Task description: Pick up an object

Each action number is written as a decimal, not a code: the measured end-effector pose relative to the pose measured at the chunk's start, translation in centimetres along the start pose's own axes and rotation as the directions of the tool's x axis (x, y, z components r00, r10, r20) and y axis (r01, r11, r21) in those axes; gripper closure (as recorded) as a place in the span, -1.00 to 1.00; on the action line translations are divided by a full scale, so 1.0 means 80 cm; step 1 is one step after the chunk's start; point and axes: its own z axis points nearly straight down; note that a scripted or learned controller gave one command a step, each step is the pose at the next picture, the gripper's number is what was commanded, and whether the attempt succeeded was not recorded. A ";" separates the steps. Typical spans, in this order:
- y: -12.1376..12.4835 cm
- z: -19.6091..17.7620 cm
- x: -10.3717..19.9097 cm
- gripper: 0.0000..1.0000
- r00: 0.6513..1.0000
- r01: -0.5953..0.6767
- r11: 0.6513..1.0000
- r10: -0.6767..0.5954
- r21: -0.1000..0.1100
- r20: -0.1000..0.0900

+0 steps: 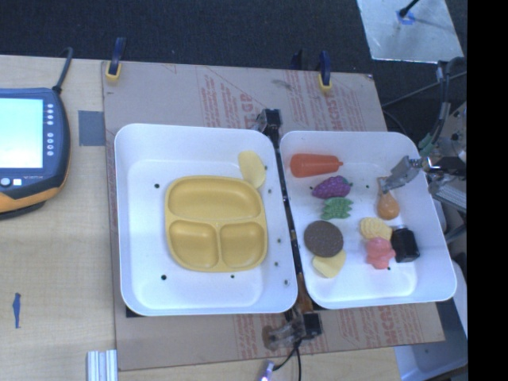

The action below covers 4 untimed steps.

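Objects for picking lie crowded in the right bin (429, 288), and this crowding is your main risk. The gripper (394, 178) comes in from the right edge and hangs near the upper right part of that bin, just above a small tan egg-shaped piece (388, 206). Whether its fingers are spread or pressed together, you cannot tell from this angle — the metal tip is small and blurred, and nothing is seen between the fingers.

If the arm goes down here, the tan piece is round and smooth, so it may roll or slip out sideways when the fingers close. Just below it sit a yellow piece (374, 228), a pink piece (379, 252) and a black block (405, 244), all touching or nearly touching; a descent a little off could push these together or take two at once.

The tan piece is also near the bin's right wall, so a finger may strike the rim instead of reaching the floor.

Further left you have an orange carrot (315, 164), purple grapes (332, 186), a green leaf piece (336, 208), a brown disc (323, 238) and a pale yellow piece (329, 263). The left bin (135, 284) holds a yellow divided tray (216, 222) — well apart, no danger there.
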 end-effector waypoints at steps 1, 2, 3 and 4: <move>0.032 0.151 0.054 -1.00 1.000 0.001 1.000 -0.001 0.003 0.000; -0.030 0.229 0.074 -1.00 1.000 0.001 1.000 -0.001 -0.003 -0.001; 0.023 0.229 0.082 -1.00 1.000 0.001 1.000 -0.001 -0.005 0.001; 0.142 0.230 0.086 -1.00 1.000 -0.002 1.000 0.002 -0.001 -0.001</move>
